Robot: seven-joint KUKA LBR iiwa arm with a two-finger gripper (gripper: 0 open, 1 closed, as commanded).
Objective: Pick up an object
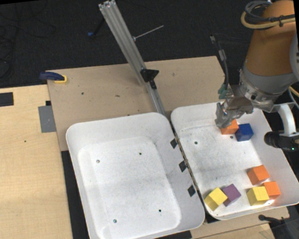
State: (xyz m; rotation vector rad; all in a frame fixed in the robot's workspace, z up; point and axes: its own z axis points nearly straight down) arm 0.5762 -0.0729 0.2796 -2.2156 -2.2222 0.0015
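Here, in the camera view, the counter (103, 95) carries two shallow white bins side by side: the left bin (125, 180) and the right bin (235, 157), and they touch along their middle edge, where some small black clips sit. The grey arm with its orange band (271, 42) comes in from the right side and bends down over the far part of the right bin. Its claw (227, 118) is low, directly above an orange block (229, 129), and it hides the top of this block; if the block is really between the fingers, or how wide the claw stands, I cannot tell from this angle (the claw looks dark and blurred here). A blue block (243, 132) lies just beside the orange block, on its right, and it seems to touch it. Near the front edge of the right bin lies a second group, well apart from the claw: a yellow block (216, 197) touching a purple block (231, 192), then another yellow block (257, 195) with an orange block at the rim (272, 189) just beside it, and one more orange block behind them (258, 174). A slanted metal rail (127, 43) stands behind the bins.
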